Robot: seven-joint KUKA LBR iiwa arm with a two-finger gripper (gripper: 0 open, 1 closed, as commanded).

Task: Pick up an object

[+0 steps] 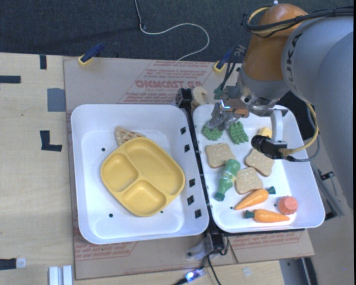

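At lower right of the frame, two carrots [258, 206] are lying in the right bin [308, 218]. Farther up, you are seeing the gripper [221, 119] hanging over a green toy [212, 132]; whether it is grasping it, I cannot tell.

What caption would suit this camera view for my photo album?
Robot arm's end effector low over green toy food in the right bin; yellow tray in the left bin.
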